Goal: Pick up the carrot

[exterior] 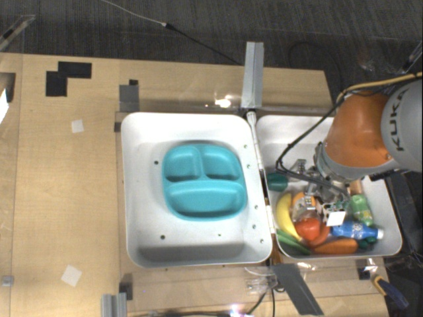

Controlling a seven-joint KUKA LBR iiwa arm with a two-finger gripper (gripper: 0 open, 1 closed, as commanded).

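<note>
the carrot (336, 246) lies lengthwise along the right bin's (394, 240) near wall, just below the gripper (316, 207), whose grip state cannot be determined.

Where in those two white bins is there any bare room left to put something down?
The left bin has bare white floor all around the teal divided plate, widest on its left and near sides. The right bin is free along its far strip behind the arm. Its near half is crowded: banana, tomato, carrot, blue bottle, packed under the end effector.
</note>
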